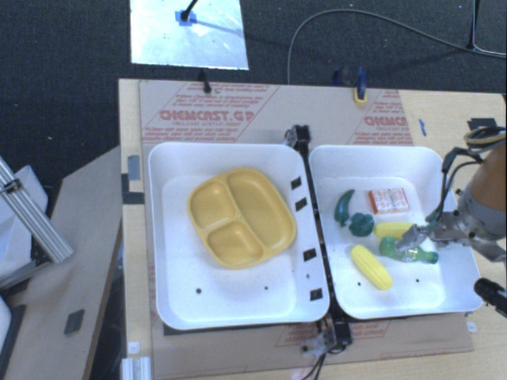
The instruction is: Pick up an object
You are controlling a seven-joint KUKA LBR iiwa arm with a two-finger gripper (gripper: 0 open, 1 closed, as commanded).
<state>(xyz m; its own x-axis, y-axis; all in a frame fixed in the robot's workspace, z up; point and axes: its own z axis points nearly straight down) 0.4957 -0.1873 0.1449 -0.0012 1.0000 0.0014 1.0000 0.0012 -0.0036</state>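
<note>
In the right white bin (428, 299), a yellow plastic corn cob (371, 267) is lying nearest. Just beyond it, the two-finger gripper (409, 242) is reaching onto a green plastic vegetable (398, 249); whether it is grasping cannot be told. Further back, a red-and-white small box (389, 201) is resting.

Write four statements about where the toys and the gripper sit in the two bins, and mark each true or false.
1. The yellow divided plate lies in the left bin. True.
2. The corn cob lies on the plate. False: it lies in the right bin.
3. The gripper is down in the right bin, at the green toy. True.
4. The small red and white box stands outside both bins. False: it lies in the right bin.
</note>
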